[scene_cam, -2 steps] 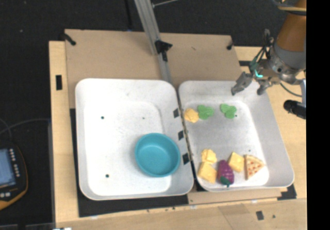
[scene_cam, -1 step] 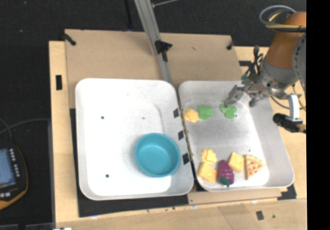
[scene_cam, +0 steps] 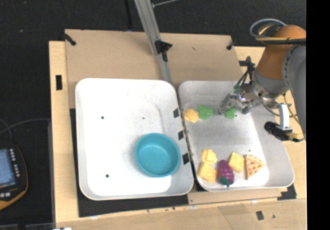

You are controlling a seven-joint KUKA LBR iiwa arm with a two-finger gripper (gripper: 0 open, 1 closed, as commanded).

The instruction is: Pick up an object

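Left bin (scene_cam: pixel 93 120): held one blue bowl (scene_cam: pixel 157 154) near its front right corner
Right bin (scene_cam: pixel 273 162): held all the toy food
Back of right bin: a yellow piece (scene_cam: pixel 192 115) touching a green piece (scene_cam: pixel 205 112); a second small green piece (scene_cam: pixel 230 114) lay just beside my pincer
Front of right bin: two yellow blocks (scene_cam: pixel 208 166), a purple grape bunch (scene_cam: pixel 225 171), a yellow wedge (scene_cam: pixel 236 162), a pizza slice (scene_cam: pixel 252 165)
My pincer (scene_cam: pixel 233 104): hung low over the back of the right bin; I could not tell whether it was spread or pinching anything
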